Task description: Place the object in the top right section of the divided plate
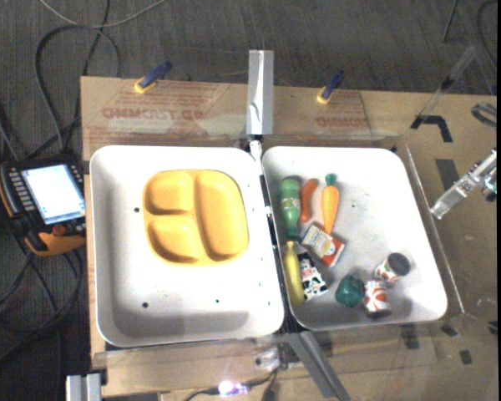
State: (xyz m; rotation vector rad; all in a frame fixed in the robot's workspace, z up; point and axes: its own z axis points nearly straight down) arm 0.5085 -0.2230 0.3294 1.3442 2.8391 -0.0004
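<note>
Firstly, bench (192, 111): a flat brown board that carries both bins, held at its far edge by two blue-and-yellow clamps (153, 76).
Left bin (108, 249): a shallow white tray holding only the plate.
Right bin (417, 249): a shallow white tray just beside the left one, holding all the loose items.
Divided plate (244, 224): yellow plastic with rounded corners, lying flat near the left bin's far side. It has one long section on the right and two smaller ones on the left, none with anything in it.
Task object: which item is meant cannot be told. Every candidate lies in the right bin, well apart from the plate.
Larger items: a green plastic bottle (290, 203), a yellow banana (293, 276) against the bin's left wall, and two orange toy carrots (329, 205).
Smaller items: an orange-and-white carton (323, 245), a black-and-white carton (312, 278) touching the banana, a teal lump (349, 291), and two red-and-white cans (392, 267).
Claw: whether it is apart or together cannot be told.
Risk, crowding: the items lie close together, so a descent could catch two at once or push one aside.
Risk, wall: the banana hugs the wall, so a grasp there could probably strike the rim.
Risk, transfer: a loose hold could drop the item at the join between the bins.
Risk, placement: a round can or carrot may roll across a low divider into the wrong section.
</note>
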